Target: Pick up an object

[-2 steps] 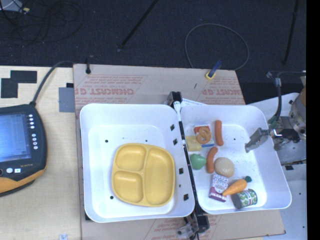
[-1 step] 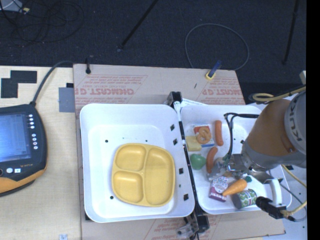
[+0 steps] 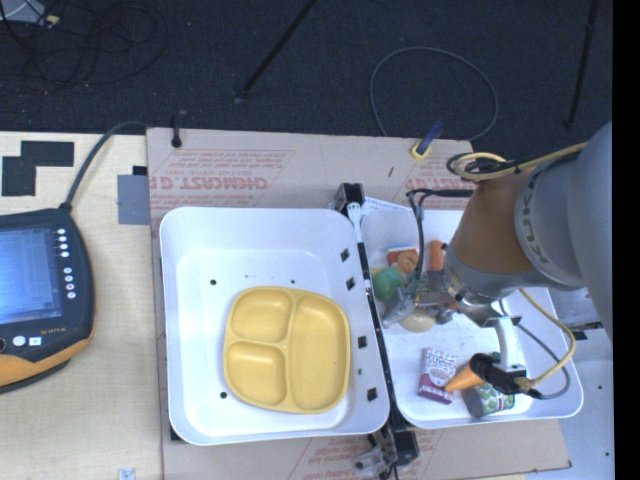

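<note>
While the grey arm (image 3: pixel 520 233) reaches in over the right bin (image 3: pixel 560 408), its gripper (image 3: pixel 425 303) hangs low at that bin's left side, buried in a small cluster of objects, and whether it is apart or together I cannot tell from this slanted view. Just beside it lie a green ball-like piece (image 3: pixel 386 284), an orange-red toy (image 3: pixel 404 260) and a pale rounded object (image 3: pixel 418 319) that seems to sit right under the tool, though the blur makes that uncertain. Nearer the front of the same bin rest a small purple-and-white packet (image 3: pixel 438 372), an orange carrot-shaped toy (image 3: pixel 463 377) and a green can (image 3: pixel 490 400), well apart from the gripper. The left bin (image 3: pixel 200 258) carries a yellow divided plate (image 3: pixel 287 348). Nothing can be called held. The chief risk, as I judge it, is crowding: with several small rounded things touching one another against the bin's wall, a closing tool could nudge the pale object aside, pinch two at once, or catch the wall and slip off. Loose yellow cable (image 3: pixel 560 353) trailing over the bin might also snag.
</note>
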